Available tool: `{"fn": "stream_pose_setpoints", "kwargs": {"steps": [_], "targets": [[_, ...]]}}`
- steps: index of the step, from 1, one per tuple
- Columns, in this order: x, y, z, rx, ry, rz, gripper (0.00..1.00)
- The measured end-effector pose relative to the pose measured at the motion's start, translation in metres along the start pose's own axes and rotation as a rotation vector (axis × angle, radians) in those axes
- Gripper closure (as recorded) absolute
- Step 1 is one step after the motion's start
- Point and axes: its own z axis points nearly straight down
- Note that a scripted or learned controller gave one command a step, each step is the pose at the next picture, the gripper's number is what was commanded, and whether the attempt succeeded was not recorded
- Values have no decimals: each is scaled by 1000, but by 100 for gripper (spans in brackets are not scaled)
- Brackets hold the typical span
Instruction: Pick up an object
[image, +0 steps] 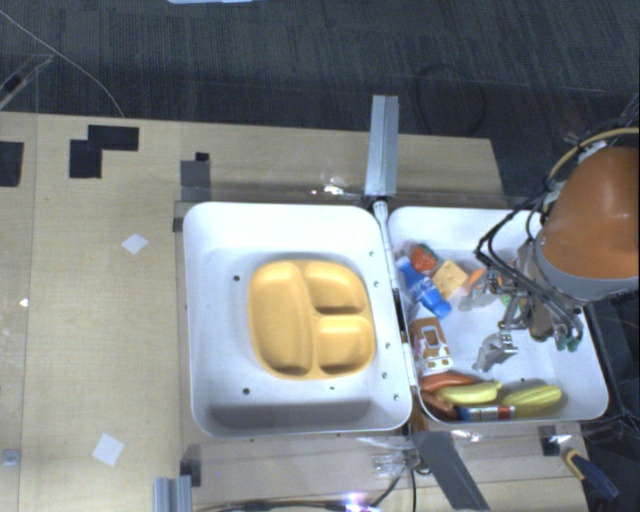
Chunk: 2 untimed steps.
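Note:
The right bin (590, 385) holds several small objects. A blue item (424, 293) lies against its left wall, with an orange-red piece (423, 259) above it and a tan block (452, 277) beside it. A brown box (430, 343) sits lower down. Along the front wall lie a red sausage-like piece (444, 380), two yellow banana-like pieces (470, 394) (535, 399) and a thin red marker (488, 412). My gripper (497, 351) hangs over the bare middle of this bin, right of the brown box and just above the bananas. It is not touching any of them.
The left bin (220, 300) holds a yellow compartment tray (308, 318). A metal post (383, 145) rises behind the wall between the bins. The arm's orange band (595, 220) and dark cables (510, 260) overhang the right bin's far right side.

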Motion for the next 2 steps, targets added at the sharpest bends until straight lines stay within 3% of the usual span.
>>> {"fn": "stream_pose_setpoints", "kwargs": {"steps": [1, 2], "targets": [[11, -4, -97, 3, -11, -63, 0], [-24, -73, 43, -1, 8, 79, 0]]}}
